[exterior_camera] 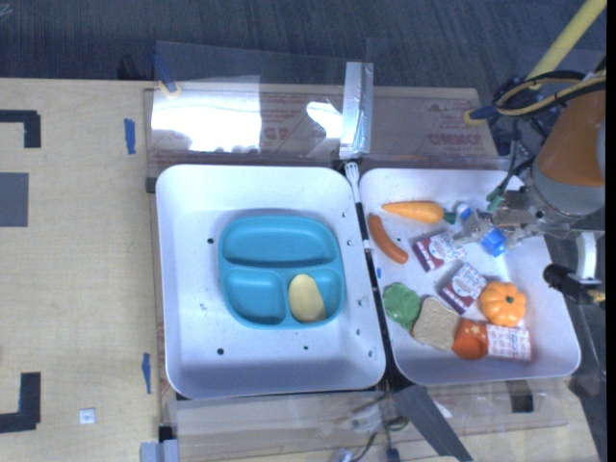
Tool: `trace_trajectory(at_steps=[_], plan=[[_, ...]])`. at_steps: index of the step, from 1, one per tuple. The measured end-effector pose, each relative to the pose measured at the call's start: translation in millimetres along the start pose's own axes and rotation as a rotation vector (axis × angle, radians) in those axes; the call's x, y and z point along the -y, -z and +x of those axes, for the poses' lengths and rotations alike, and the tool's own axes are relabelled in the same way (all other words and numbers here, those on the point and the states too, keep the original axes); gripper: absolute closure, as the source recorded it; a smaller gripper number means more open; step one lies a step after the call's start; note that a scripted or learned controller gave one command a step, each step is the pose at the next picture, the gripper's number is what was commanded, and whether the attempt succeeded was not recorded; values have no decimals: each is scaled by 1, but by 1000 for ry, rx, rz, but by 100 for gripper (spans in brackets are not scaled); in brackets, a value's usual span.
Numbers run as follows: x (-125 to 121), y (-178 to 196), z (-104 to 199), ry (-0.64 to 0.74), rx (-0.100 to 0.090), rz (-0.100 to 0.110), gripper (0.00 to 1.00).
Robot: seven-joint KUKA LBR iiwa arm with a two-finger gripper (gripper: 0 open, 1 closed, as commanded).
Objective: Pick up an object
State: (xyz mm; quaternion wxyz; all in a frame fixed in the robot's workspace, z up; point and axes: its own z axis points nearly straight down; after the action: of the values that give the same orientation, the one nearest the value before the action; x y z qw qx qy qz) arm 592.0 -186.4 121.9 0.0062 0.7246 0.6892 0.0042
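Arm reaching into the right bin of toy food; gripper low near its far edge.

Whether it is parted or closed cannot be told. Around it crowd a carrot, sausage, packets, pumpkin, possibly bread. In the left bin, a blue tray holds a potato in its near-right compartment.

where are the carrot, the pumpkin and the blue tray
carrot (414, 211), camera view, middle of its orange body
pumpkin (503, 303), camera view, top of its ribbed orange body
blue tray (279, 242), camera view, floor of its long upper compartment
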Motion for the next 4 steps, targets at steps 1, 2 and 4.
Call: trace_trajectory(at_steps=[1,2,4], plan=[[-15,-27,0,35,0,-1,0],[-26,22,-8,-204,0,12,0],[-36,-14,25,-375,2,14,100]])
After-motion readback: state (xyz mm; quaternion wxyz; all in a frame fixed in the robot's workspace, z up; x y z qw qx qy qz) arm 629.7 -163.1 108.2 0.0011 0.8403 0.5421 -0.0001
